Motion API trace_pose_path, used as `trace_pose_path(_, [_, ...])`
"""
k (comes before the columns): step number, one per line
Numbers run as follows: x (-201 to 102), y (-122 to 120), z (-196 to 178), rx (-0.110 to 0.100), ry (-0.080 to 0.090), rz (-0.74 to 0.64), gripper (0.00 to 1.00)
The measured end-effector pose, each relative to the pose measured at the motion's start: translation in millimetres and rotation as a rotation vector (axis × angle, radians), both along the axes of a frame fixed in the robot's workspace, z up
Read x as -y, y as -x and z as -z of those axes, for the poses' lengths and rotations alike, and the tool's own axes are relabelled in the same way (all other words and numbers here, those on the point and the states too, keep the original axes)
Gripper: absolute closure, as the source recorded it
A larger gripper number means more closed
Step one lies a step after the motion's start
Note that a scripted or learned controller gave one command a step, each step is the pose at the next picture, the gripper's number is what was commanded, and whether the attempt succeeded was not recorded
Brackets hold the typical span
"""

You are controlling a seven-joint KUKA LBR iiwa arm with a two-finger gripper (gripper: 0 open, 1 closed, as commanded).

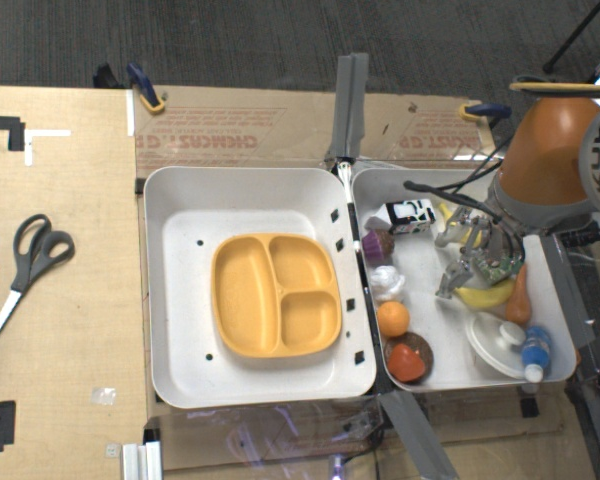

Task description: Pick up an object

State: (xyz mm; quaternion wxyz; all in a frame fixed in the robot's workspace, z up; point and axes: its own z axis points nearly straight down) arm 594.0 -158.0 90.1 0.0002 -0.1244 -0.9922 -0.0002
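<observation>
Left bin [170, 298]: shallow, white, holding one yellow-orange divided plate [277, 295] of three compartments, lying flat near the bin's middle, with nothing in any compartment.

Right bin [560, 298]: shallow, white, sharing its inner wall with the left bin. Contents, placed relative to the banana [485, 295]:
- Banana, yellow, near the bin's middle, directly beneath the gripper [462, 268].
- Carrot [520, 296], orange, touching the banana's right end.
- White lid or dish [497, 343], just below the banana.
- Small bottle with blue cap [535, 353], below and right, resting against the white dish.
- Orange [392, 318], well to the left.
- Red round fruit in a dark bowl [408, 359], below and left.
- White crumpled item [386, 283], left, beside the dividing wall.
- Purple item [377, 244], upper left.
- Black-and-white toy car [411, 216], upper left, near the bin's far wall.

Gripper: metal fingers pointing down at the banana's left part; whether anything sits between them cannot be told.

Writing: the cardboard [240, 133] behind the bins bears red print, seen reversed and not surely legible.

Bench left of the bins: scissors [25, 263] with black handles.
</observation>
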Motion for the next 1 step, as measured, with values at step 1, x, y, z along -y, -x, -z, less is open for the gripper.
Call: trace_pose_path(1, [57.3, 33.3, -0.1, 0.001, -0.001, 0.002, 0.0])
